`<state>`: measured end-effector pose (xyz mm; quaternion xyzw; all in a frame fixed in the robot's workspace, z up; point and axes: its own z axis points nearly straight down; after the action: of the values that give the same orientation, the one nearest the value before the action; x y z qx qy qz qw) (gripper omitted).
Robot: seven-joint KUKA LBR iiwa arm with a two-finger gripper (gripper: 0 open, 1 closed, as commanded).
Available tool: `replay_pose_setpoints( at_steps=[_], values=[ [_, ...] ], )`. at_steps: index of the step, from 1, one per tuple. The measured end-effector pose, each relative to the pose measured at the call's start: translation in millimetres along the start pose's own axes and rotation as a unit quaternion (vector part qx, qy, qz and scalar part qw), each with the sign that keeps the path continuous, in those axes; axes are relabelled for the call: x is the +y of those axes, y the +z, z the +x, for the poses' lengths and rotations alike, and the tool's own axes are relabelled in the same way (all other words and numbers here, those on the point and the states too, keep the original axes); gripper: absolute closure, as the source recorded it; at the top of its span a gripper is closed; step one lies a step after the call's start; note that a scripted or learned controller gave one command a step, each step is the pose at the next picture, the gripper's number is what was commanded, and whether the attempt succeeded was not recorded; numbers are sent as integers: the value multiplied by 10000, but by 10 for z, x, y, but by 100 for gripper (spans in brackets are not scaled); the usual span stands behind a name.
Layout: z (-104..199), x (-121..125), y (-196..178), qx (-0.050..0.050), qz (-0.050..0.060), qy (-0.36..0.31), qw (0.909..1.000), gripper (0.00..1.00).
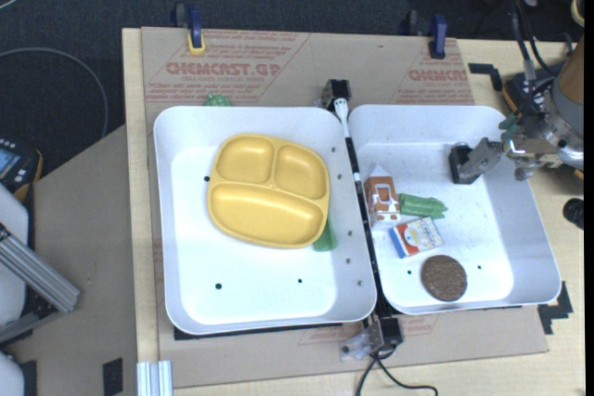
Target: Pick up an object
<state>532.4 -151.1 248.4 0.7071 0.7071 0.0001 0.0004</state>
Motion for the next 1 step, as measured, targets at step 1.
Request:
replay_pose_setpoints(
  at_steps=[1],
  values=[
    [567,-16,-1324,-2,-86,-38,10000,0]
  ],
)
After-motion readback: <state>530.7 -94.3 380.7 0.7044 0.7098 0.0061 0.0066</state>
